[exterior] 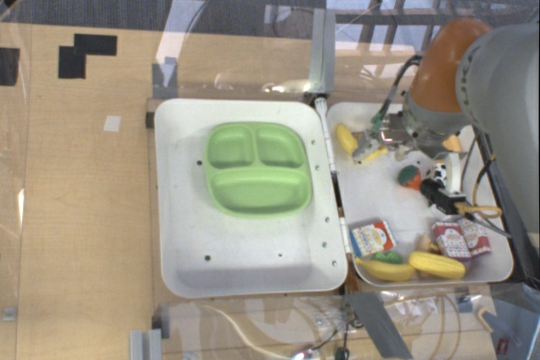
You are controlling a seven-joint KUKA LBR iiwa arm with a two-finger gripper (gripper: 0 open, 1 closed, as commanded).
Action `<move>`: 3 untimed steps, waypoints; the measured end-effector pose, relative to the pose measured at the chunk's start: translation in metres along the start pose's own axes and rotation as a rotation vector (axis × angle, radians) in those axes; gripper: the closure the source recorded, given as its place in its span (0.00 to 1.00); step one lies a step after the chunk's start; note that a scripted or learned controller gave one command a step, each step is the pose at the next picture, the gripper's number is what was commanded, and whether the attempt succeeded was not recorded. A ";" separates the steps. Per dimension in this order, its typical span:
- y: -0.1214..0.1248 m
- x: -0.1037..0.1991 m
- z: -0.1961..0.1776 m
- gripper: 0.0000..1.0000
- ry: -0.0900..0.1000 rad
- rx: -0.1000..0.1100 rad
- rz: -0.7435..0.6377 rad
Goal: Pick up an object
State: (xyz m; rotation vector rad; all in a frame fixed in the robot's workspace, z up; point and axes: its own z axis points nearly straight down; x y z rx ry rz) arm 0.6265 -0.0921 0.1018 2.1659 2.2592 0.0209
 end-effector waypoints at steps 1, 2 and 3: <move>0.028 0.006 0.014 0.00 0.000 0.018 -0.077; 0.024 0.002 0.003 1.00 -0.002 0.039 -0.080; 0.048 0.063 -0.085 1.00 0.000 0.009 -0.093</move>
